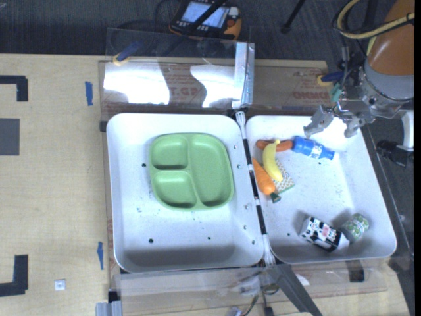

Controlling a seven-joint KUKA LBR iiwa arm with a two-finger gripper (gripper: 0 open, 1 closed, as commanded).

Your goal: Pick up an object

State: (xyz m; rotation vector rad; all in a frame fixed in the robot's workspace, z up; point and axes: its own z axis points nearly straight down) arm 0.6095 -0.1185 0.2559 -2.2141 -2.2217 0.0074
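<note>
The right bin (368, 196) holds a blue bottle (313, 149) near its back, a yellow banana (272, 160), an orange carrot (264, 178), a black-and-white patterned box (321, 234) and a small green can (356, 226) at the front right. My gripper (335, 120) hangs open over the bin's back right part, just above and to the right of the blue bottle. Nothing sits between its fingers (318, 122).
The left bin (125, 196) carries a green divided plate (191, 170). A clear plastic wall (177, 78) stands behind the bins. A yellow cable loop (358, 12) hangs by the arm at the upper right. A tablet device (204, 17) lies beyond the bench.
</note>
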